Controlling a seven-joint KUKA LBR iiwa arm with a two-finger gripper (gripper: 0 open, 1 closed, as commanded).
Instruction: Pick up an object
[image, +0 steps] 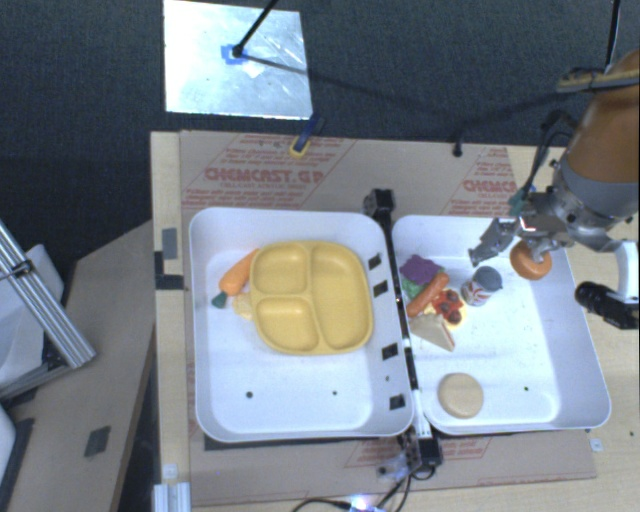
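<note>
- Robot lab or test cell, not a home or kitchen.
- Bench (130, 300) topped with a cardboard sheet (330, 170) printed in red lettering, two white bins (300, 425) clipped side by side on it.
- Grey arm with an orange band (605, 140) reaching in from the right.
- Toy food (432, 292) and a yellow divided tray (305, 297) in the bins: test props, not real meals.
- Shiny metal plate (240, 60) on dark carpet (80, 120) beyond the bench, blue tape and thin cables running across it.
- Aluminium frame bars (40, 300) at the left edge.
</note>
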